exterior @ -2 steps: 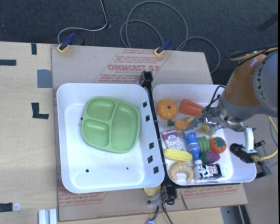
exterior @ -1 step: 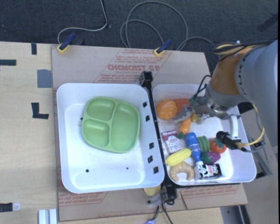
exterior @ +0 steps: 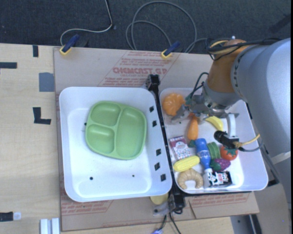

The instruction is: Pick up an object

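My gripper [exterior: 194,112] hangs just above the carrot [exterior: 192,129] — jaw state I cannot tell. Carrot lies right of the orange [exterior: 173,103]; likely light, stiff, slick plastic — grip mid-body.

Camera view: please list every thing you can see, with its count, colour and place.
Bins: 2, white, side by side on bench.
Divided plate: 1, green, left bin.
Orange fruit: 1, orange, right bin, far corner.
Carrot: 1, orange, right bin.
Banana: 1, yellow, beside gripper.
Bottle: 1, blue, right bin.
Corn: 1, yellow, right bin.
Croissant: 1, tan, near edge.
Clamps: 2, blue-yellow, board's far edge.
Arm: 1, grey, orange band.
Gripper: 1, over right bin.
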